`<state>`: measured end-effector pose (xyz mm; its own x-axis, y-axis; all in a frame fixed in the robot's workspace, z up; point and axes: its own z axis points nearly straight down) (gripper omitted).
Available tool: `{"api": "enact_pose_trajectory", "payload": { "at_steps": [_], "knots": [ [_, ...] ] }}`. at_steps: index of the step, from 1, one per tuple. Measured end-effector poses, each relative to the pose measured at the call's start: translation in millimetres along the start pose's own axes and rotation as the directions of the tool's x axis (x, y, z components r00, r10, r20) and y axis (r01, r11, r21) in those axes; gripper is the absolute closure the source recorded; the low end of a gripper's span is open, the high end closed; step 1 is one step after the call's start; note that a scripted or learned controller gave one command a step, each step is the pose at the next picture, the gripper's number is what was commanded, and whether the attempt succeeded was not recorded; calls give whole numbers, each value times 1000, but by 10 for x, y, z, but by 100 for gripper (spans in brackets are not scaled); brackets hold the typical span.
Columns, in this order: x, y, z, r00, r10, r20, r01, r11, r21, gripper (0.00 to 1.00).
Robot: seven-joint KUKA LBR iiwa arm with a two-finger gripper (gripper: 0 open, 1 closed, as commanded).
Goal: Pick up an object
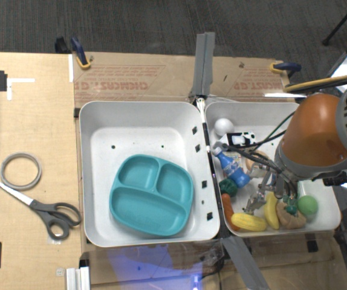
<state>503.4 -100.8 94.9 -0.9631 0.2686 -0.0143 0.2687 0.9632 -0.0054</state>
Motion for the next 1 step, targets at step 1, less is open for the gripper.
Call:
{"api": "enact_pose_trajectory", "payload": {
  "at_steps": [1],
  "knots": [
    [-37, -34, -106, 1000, 2, 12, -2, 1000, 5, 100]
  ]
}}
